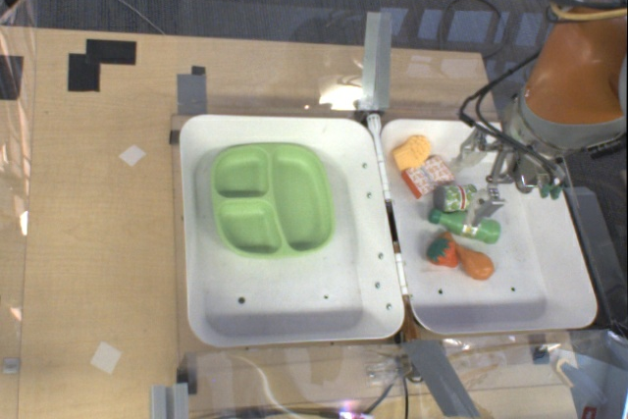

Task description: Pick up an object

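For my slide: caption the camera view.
Gripper over small toy foods in right white bin; green divided plastic plate in left white bin.

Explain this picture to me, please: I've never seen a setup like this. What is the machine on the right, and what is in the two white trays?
One camera looks down at a slant on a bench. The grey and orange shape is a robot arm; its gripper hangs low over the right bin. That bin holds small toy foods: a yellow piece, a red-and-white box, a small can, a green bottle, a red piece and an orange piece. The left bin holds a green divided plate. Whether the gripper holds anything cannot be seen.
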Tool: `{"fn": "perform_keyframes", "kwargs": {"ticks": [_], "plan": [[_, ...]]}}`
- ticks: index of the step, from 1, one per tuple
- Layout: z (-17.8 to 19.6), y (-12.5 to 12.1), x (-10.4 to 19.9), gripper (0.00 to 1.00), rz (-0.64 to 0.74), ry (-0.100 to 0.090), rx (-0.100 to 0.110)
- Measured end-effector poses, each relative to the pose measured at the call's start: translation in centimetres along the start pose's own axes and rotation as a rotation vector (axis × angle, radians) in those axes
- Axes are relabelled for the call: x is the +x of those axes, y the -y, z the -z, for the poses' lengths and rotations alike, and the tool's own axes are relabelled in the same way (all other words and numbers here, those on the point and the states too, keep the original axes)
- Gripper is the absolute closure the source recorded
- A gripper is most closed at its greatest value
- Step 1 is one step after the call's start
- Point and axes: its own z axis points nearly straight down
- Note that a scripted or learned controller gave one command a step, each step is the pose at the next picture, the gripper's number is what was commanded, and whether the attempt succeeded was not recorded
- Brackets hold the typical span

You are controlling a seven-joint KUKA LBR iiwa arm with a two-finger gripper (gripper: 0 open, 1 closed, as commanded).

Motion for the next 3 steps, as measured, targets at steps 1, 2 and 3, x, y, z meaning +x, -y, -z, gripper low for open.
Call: {"fn": "perform_keyframes", "kwargs": {"ticks": [1,2,3], "plan": [[13.7,10.3,1.2,0.0,0.17,0.009,0.008],[-9.6,9.6,4.2,0.0,0.09,-0.004,-0.002],[6.4,9.8,3.2,0.0,0.311,0.012,0.007]]}}
